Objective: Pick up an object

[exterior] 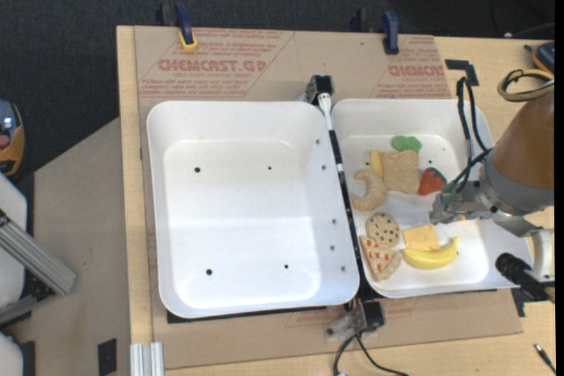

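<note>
The right bin point(352, 121) holds several toy foods: a green piece point(406, 143), a toast slice point(402, 172), a croissant point(370, 188), a red strawberry point(431, 181), a cookie point(382, 229), a pizza slice point(380, 258), a yellow cheese block point(421, 237) and a banana point(432, 256). My gripper point(445, 209) hangs low over the bin's right side, just above the cheese block and below the strawberry. Nothing shows between its fingers.
The left bin point(238, 207) lies beside the right one, with a black hinge strip point(337, 176) between them. Blue clamps point(183, 20) point(389, 26) hold the cardboard base at the back. Cables point(465, 106) run along the right bin's far right edge.
</note>
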Tool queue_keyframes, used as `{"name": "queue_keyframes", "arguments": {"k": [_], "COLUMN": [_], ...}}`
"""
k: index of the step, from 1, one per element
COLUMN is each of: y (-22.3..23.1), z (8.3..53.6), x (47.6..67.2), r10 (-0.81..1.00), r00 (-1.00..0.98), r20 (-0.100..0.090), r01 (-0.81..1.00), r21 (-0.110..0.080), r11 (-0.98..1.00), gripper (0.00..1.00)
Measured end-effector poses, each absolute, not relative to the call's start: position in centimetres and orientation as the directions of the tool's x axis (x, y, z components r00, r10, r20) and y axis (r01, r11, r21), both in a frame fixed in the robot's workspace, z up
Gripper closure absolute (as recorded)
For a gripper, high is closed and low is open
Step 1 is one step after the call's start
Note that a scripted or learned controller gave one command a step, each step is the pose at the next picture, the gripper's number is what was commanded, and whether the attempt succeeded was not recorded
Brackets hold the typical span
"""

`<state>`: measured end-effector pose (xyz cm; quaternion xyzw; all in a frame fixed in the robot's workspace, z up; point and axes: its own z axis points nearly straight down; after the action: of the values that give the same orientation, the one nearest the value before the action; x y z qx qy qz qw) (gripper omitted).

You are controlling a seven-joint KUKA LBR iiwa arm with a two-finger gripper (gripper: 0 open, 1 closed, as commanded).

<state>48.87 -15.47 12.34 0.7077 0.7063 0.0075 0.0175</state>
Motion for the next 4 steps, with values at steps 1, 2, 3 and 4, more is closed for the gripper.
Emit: {"name": "queue_keyframes", "arguments": {"k": [1, 2, 3, 4], "y": [-15.5, -15.5, -15.5, -15.5], "z": [13.3, 14.3, 15.3, 16.3], "x": [48.9, 48.9, 49.0, 49.0], "r10": [1.0, 1.0, 1.0, 1.0], "r00": [0.002, 0.002, 0.002, 0.002], "r20": [-0.016, -0.017, -0.018, -0.019], "r01": [0.999, 0.999, 0.999, 0.999], "r21": [0.037, 0.039, 0.041, 0.043], "r11": [-0.001, -0.002, -0.002, -0.002], "gripper": [1.0, 1.0, 1.0, 1.0]}}
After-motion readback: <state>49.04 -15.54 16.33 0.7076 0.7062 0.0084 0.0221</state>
